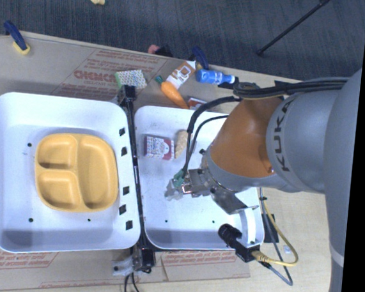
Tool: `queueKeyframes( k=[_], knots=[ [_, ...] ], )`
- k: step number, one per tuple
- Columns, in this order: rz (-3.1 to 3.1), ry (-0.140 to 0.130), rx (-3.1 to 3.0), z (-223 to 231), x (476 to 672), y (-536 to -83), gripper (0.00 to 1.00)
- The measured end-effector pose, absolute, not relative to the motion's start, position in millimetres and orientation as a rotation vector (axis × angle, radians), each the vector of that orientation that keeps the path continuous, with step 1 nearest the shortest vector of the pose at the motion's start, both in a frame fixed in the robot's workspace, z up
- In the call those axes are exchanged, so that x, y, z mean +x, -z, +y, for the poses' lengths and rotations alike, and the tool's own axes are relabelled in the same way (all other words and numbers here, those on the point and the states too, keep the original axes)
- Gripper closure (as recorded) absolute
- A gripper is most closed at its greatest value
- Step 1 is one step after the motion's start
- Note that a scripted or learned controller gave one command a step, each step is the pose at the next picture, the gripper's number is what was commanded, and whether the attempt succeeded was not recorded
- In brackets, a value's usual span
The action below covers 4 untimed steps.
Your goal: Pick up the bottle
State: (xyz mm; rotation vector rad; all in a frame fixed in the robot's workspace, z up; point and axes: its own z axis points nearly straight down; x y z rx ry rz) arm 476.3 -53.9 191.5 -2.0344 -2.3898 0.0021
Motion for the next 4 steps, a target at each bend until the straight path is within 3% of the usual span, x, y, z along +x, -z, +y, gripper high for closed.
queueKeyframes(
  k=[2, 3, 4],
  knots=[
    [-2.622, -0.001, -1.731, 8, 476.9, -249, 1.00],
    [-2.645, -0.005, -1.688, 74, 475.5, -191, 1.00],
    [-2.589, -0.002, -1.779, -37, 476.5, -264, 1.00]
  ],
)
